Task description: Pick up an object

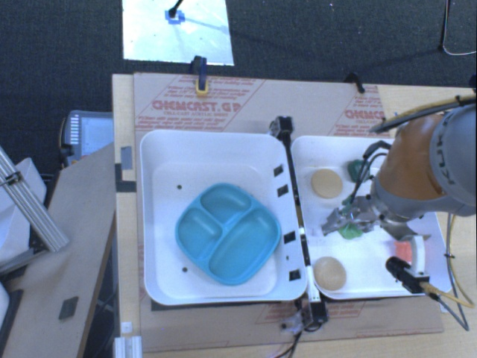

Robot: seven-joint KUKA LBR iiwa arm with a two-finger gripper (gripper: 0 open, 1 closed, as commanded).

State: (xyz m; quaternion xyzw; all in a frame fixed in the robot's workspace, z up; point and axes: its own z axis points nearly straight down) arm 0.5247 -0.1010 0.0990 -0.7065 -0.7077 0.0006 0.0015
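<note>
- Target, as I judge it: small green object in the right bin, about mid-bin and just left of the arm's wrist. Only part of it is exposed; its shape is unclear.
- Gripper sits low, directly at the green object, with metal fingers pointing left. The view does not resolve whether the fingers are apart or together, nor whether the object lies between them. Not recorded as held.
- Step in hand, by my reading: seating the grasp on the green object before any lift.
- To do it well: centre the object between the fingers, close fully, then rise straight up. A slanted pull would likely let a small piece slip out.
- Neighbours in the same bin: one tan round disc farther back and left, a second tan disc nearer and left, both apart from the gripper. A dark green item lies at the far side, by the arm. A red piece lies to the right, under the wrist.
- Risk: the divider rim between the bins is near, on the left; keep the fingers from sweeping that way.
- Left bin holds a blue compartment plate, well apart from the work.
- Arm enters from the right, its orange band above the wrist.
</note>
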